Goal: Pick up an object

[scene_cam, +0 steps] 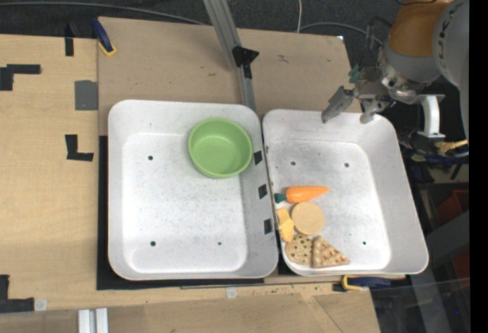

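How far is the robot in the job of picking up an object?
Nothing looks done yet. The pincer is open, holds nothing and hangs over the far rim of the right bin. The carrot and the other food pieces lie at the near side of that bin. Reaching, grasping and lifting are left.

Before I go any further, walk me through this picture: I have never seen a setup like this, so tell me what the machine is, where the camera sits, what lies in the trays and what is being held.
One fixed camera looks down at a slant on a bench. The machine on the right is a robot arm, grey and orange, ending in a two-finger gripper whose fingers are spread apart with nothing between them. It hangs over the far edge of the right bin. In that bin's near left corner lies a cluster of toy food: a carrot, a round tan disc and some cracker-like pieces. The left bin holds a green bowl near its far side. Nothing has been picked up yet.
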{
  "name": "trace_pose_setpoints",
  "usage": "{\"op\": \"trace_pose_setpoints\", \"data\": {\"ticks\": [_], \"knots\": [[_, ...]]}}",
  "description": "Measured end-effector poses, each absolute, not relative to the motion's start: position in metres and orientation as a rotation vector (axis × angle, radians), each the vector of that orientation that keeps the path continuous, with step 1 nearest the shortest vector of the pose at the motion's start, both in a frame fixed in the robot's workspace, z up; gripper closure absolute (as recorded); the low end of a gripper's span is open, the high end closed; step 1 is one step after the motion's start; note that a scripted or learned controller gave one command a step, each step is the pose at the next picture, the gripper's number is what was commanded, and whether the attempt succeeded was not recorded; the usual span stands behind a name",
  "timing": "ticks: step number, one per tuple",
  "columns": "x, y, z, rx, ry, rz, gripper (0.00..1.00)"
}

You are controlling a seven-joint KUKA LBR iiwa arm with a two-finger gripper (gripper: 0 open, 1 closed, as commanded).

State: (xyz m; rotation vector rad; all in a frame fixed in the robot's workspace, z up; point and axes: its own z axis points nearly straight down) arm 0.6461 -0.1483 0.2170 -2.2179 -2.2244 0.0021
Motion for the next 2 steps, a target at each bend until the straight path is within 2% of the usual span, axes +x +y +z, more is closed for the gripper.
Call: {"op": "trace_pose_setpoints", "data": {"ticks": [1,2], "knots": [[0.646,-0.148,0.217,-2.218,-2.224,0.003,0.00],[0.652,-0.140,0.160,-2.216,-2.221,0.007,0.00]]}}
